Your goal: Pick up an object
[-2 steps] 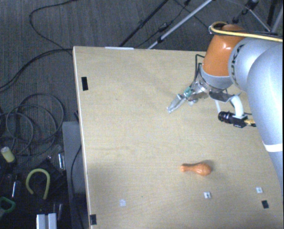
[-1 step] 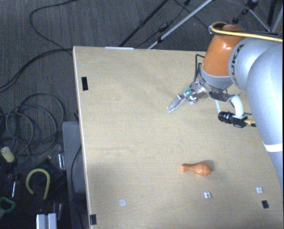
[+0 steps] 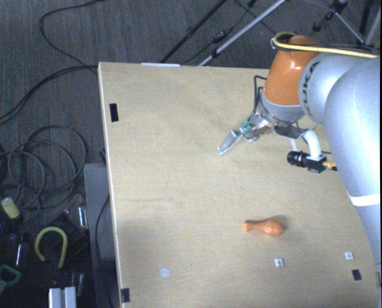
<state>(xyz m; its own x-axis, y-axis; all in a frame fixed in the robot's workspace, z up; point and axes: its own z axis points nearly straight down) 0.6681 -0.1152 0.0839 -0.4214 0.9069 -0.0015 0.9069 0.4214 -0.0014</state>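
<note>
Orange object point(image 3: 265, 226) lies alone on open bench point(image 3: 171, 191), well apart from the gripper point(image 3: 228, 145), grasp state unclear.

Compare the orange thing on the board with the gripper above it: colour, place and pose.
Colour: the orange thing is orange all over; the gripper is pale metal with a green spot.
Place: the orange thing lies toward the near side of the board; the gripper sits farther back, apart from it.
Pose: the orange thing lies flat, narrow end pointing left; the gripper slants down and left.
Both are over the same tan board.
</note>
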